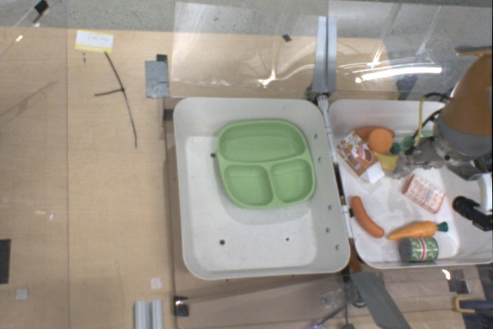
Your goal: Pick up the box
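Approach step: your gripper (416,156) hovers near the box (357,153) in the right bin (400,262); grip state unreadable. Next, centre over it and descend.

no print is legible on the box (357,152), packet (424,193) or can (418,250).

arm (471,119): grey KUKA iiwa body, rounded links
band: broad orange ring above wrist, smooth and curved
wrist: grey collar under the orange, darker underside
gripper (420,154): small dark metal assembly, details blurred
cable: thin yellowish line running by the wrist
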`<action>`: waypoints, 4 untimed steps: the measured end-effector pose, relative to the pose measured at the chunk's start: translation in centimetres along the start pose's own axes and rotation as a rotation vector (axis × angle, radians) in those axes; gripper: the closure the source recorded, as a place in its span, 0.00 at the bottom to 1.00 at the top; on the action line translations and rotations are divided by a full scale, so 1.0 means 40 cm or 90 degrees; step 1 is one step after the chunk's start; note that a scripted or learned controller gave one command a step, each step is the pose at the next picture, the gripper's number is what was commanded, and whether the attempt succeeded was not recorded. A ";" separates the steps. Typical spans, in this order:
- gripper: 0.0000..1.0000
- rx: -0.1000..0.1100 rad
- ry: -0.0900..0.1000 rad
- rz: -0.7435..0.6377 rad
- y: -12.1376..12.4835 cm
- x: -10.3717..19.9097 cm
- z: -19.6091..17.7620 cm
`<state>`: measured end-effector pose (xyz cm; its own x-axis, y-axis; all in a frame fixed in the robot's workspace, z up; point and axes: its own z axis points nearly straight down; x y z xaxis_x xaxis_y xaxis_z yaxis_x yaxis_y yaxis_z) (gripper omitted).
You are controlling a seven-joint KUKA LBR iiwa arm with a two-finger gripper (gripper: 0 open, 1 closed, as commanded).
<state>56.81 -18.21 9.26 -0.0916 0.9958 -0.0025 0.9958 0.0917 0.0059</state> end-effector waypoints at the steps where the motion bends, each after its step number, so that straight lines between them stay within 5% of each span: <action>1: 0.00 0.002 0.000 -0.020 -0.023 0.009 0.004; 2: 0.00 0.000 -0.001 -0.079 0.003 0.005 -0.001; 3: 0.00 0.001 0.000 -0.107 -0.046 0.006 0.002; 4: 1.00 -0.003 -0.001 -0.106 -0.043 0.002 -0.029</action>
<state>55.09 -18.28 10.39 -0.2561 0.9666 -0.0062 0.9666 0.2562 0.0098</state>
